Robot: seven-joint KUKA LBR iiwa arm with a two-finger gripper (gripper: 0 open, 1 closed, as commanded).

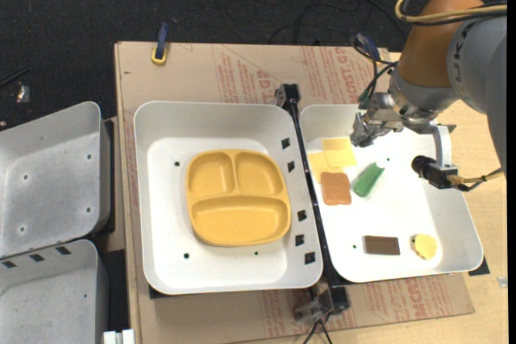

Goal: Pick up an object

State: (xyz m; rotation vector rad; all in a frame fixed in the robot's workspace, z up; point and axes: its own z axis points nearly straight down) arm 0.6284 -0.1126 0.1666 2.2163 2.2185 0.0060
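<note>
The right bin (451,221) holds a pale yellow square slice (338,151), a second yellow slice (317,163) beside it, a brown toast-like slab (335,188), a green oblong piece (367,179), a dark brown block (380,245) and a small round yellow piece (424,246). My gripper (362,133) hangs over the back of this bin, just right of and above the pale yellow slice. Nothing shows between its fingertips.
The left bin (161,254) bears a yellow divided tray (238,197). Black clips line the divider (302,173) between the bins. Grey lids (48,173) lie off the bench to the left. A cable and black fitting (435,170) hang off the arm over the right bin.
</note>
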